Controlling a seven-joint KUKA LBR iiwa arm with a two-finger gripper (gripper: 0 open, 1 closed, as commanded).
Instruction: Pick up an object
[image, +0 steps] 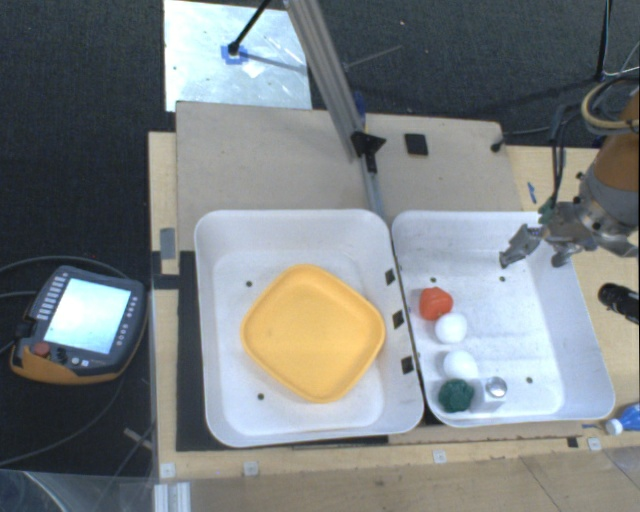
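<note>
Hovering over the right bin (575, 300) near its upper right corner: the tool (537, 248), fingers spread, pinching nothing. Lying at about seven o'clock from it, well apart: orange ball (435, 302), two white balls (450, 328), green ball (457, 394), lining up along the bin's left wall.

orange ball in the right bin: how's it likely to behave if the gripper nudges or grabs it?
The orange ball looks round, so a nudge would probably roll it. It nearly touches a white ball, which may get bumped. Open fingers of the gripper could slip off the curve unless centred.
</note>
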